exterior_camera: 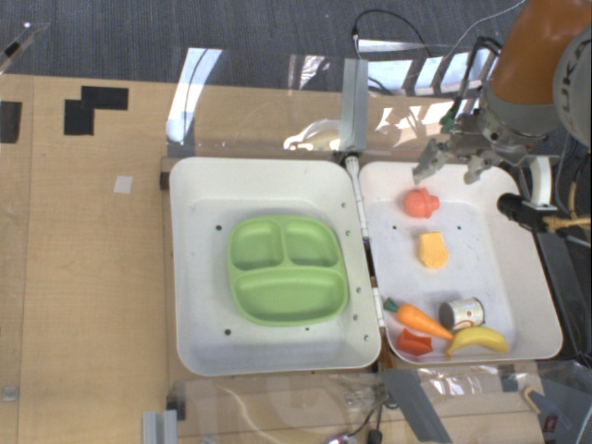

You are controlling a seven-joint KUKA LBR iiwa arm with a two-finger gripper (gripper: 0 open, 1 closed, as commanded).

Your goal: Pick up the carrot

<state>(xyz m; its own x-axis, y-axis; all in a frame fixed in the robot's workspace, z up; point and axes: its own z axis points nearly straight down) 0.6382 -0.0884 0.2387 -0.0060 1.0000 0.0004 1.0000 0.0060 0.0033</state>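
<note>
The carrot [418, 319], orange with a green top, lies near the front left of the right bin [518, 239], its tip pointing right toward a small can. My gripper [453, 166] hangs over the bin's far edge, well behind the carrot, with its two fingers spread apart and nothing between them. The arm's orange band [541, 21] rises above it at the upper right.
In the right bin are a red strawberry-like piece [422, 203], a yellow cheese-like block [432, 250], a small can [464, 314], a banana [478, 340] and a red piece [413, 343] beside the carrot. A green divided plate [287, 269] sits in the left bin [199, 248].
</note>
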